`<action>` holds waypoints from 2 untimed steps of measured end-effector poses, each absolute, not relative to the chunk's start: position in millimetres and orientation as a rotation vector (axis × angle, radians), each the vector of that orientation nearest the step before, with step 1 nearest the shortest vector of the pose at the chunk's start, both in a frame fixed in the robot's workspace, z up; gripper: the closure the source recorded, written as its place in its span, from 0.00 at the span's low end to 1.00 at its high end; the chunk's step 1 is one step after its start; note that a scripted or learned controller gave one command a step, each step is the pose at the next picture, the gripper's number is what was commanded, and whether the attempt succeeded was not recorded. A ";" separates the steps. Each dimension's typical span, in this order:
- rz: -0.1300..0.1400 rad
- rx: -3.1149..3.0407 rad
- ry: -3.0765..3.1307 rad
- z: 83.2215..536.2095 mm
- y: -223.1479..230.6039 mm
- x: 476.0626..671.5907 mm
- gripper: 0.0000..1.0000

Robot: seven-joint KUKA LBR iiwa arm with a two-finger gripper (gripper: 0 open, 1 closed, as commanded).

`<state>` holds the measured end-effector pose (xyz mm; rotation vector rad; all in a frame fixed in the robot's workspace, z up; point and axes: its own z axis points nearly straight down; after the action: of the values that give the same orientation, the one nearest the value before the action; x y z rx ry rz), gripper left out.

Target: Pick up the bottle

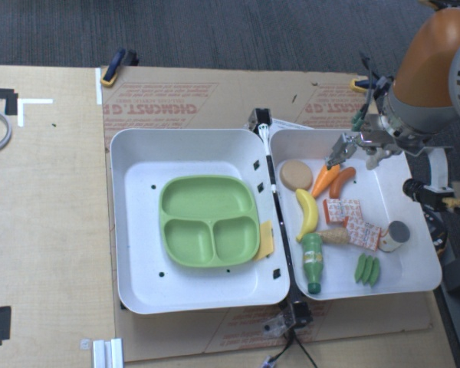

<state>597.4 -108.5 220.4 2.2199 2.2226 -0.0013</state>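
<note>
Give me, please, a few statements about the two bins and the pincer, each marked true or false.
1. The green bottle lies in the right bin. True.
2. The green divided plate sits in the right bin. False: it sits in the left bin.
3. The pincer holds the bottle. False: it hangs near the carrots, apart from the bottle.
4. The banana lies beside the bottle's far end. True.
5. The bottle stands upright. False: it lies on its side.
</note>
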 end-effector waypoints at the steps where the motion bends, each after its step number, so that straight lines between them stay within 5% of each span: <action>1: -0.002 2.219 2.223 230.0 -108.7 598.0 1.00; 2: -0.003 2.404 2.024 191.9 3.7 586.4 1.00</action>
<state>586.4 3.7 191.9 2.4045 2.0236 -0.0028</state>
